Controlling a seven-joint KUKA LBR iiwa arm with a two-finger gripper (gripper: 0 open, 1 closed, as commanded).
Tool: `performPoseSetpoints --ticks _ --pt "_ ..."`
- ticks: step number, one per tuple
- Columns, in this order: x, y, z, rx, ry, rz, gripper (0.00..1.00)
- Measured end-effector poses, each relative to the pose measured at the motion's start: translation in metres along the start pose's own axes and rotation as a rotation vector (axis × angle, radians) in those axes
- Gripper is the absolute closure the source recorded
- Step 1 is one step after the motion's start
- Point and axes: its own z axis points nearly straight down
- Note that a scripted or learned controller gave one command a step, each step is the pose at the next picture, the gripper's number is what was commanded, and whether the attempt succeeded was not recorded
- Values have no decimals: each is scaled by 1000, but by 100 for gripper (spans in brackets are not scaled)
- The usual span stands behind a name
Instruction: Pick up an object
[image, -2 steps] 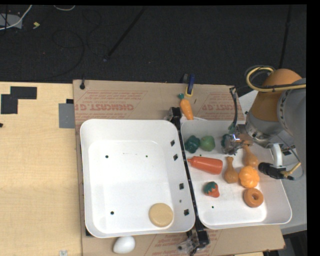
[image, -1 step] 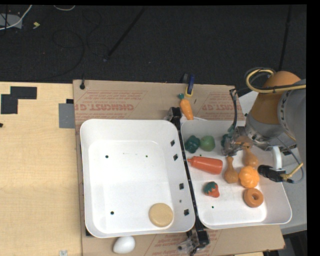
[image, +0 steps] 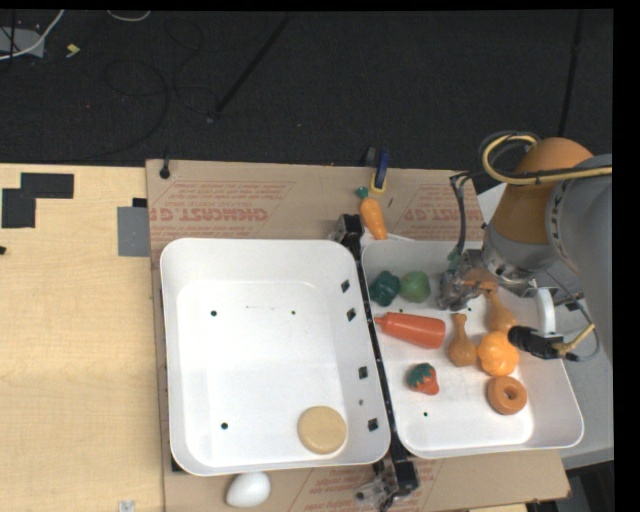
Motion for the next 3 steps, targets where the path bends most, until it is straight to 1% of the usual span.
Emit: performPoseSetpoints --ticks 1,2,3 --pt "4 0 0 1 1 0 100" --pt "11 2 -29 -12 0 -3 100" --pt "-5 -52 -3 -20 -1 -1 100"
